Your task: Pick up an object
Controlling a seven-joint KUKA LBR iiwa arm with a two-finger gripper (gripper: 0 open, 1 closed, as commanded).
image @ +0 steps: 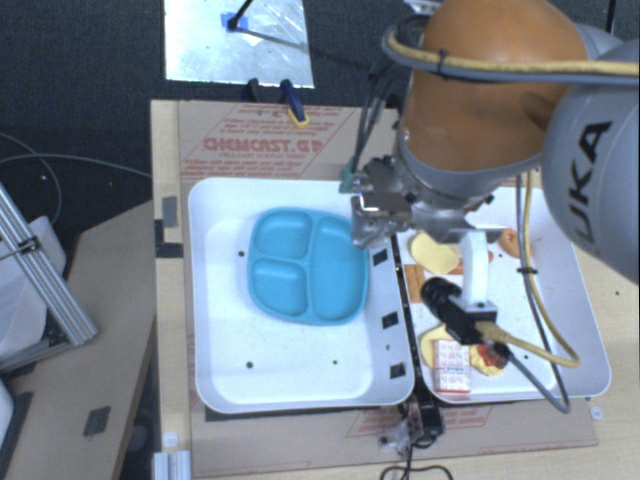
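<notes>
**Gripper at the plate's right rim**

The gripper [368,216] hangs low over the wall between the two bins, at the right rim of the plate [303,266]. Its tip is lost against the bulk of the wrist. I cannot tell whether it is open or closed, or whether it has hold of anything.

The plate is blue with three compartments. It lies flat in the left bin [225,368], toward that bin's right side. In the right bin [588,353] lie a yellow piece [432,254] and, nearer the front, a red-and-white box [452,368].

The plate is the likely target, being nearest the gripper. It looks like moulded plastic, so probably light, stiff and not fragile, but smooth and likely slippery. Lying flat, it offers no side to pinch. The raised rim or a divider ridge is the place to take hold, pinched from inside and outside. Held by the edge, it will probably hang tilted and may slip. The box looks an easier pinch across its narrow sides.
</notes>
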